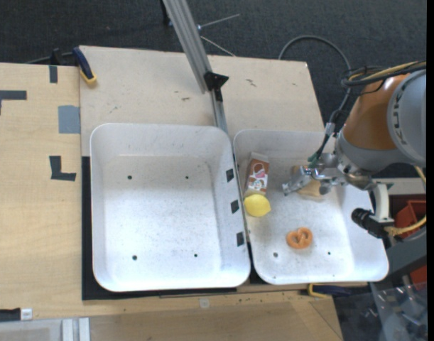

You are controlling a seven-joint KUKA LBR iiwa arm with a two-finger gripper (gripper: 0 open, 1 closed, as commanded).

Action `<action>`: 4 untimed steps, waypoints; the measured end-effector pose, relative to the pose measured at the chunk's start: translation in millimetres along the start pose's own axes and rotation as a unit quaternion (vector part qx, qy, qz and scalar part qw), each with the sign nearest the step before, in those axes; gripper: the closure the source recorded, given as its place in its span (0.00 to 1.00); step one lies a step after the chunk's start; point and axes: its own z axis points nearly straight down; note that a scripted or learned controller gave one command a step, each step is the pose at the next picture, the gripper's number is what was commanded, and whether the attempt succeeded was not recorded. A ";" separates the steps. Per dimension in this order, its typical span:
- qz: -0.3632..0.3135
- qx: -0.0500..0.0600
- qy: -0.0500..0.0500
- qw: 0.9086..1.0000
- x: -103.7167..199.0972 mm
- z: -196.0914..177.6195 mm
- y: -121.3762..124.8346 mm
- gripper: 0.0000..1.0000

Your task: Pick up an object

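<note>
The grey arm [405, 119] with its orange band enters from the right edge of the frame, bent down over the upper right part of the right bin [359, 261]. Its gripper [296, 184] points left, low over the bin floor, just right of centre in the upper half of that bin. Whether the jaws are released or clenched cannot be told at this size, though a tan object [313, 190] lies right against the gripper's lower side, partly hidden by it.

Three other things sit in the right bin. A small brown and white carton [257, 175] lies along the bin's left wall, near the upper left corner. Touching its lower end is a yellow lemon-like ball [257, 205]. An orange pretzel-shaped piece [299, 238] rests alone on the floor below the gripper, well apart from every wall.

The lower half of the right bin around the pretzel piece is bare floor. The left bin [103, 190] fills the middle of the frame, its right rim pressed against the right bin's left rim. A slanted metal rail [190, 38] runs from the top of the frame down to the seam between the bins.
</note>
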 end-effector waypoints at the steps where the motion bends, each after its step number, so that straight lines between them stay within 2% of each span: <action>1: -0.001 -0.002 0.000 1.000 0.4 -12.7 1.0 1.00; 2: -0.001 -0.005 0.000 1.000 9.8 -63.9 7.1 1.00; 3: 0.000 -0.005 -0.001 1.000 1.8 -110.4 6.2 1.00; 4: 0.000 -0.004 0.000 1.000 2.1 -136.2 6.7 1.00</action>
